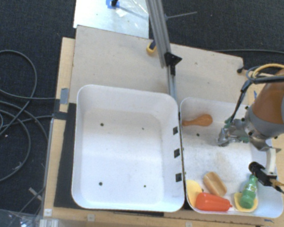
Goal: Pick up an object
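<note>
The claw [226,137] hovers over bare floor near the middle of the right bin [275,208], and I cannot tell whether it is released or clenched. A brown drumstick [197,120] lies at its 10 o'clock near the far rim. At 6 o'clock, along the near rim, crowd a bun [215,184], an orange carrot [213,203] and a green bottle [249,192].

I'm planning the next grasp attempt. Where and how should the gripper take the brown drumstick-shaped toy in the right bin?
Probably across the narrow handle end of the drumstick toy, coming straight down from above. It lies flat and alone near the right bin's far-left corner, long axis roughly left-right, so fingers closing front-to-back would span the thin shaft; the bulbous right end looks wider and rounder.
</note>
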You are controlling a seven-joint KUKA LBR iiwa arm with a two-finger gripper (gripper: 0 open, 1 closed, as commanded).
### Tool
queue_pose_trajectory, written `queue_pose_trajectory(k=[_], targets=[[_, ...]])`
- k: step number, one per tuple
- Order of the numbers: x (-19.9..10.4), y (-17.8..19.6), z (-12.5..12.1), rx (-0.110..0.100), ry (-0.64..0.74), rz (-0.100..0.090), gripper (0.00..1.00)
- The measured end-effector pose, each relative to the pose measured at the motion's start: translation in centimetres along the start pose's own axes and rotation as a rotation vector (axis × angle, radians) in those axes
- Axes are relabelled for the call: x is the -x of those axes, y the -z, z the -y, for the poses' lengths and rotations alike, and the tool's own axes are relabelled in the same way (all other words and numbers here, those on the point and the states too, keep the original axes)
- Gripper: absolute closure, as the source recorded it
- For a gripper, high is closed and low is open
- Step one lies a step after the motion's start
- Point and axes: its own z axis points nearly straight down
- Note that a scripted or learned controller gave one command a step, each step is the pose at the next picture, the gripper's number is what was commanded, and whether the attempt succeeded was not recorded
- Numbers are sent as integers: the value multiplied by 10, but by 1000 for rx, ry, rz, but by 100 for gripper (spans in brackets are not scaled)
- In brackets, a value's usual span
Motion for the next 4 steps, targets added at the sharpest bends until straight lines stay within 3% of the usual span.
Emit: queue_pose_trajectory(k=[3, 4], targets=[[-19, 145, -5, 2, 6, 1, 100], [-83, 142, -7, -3, 11, -3, 100]])
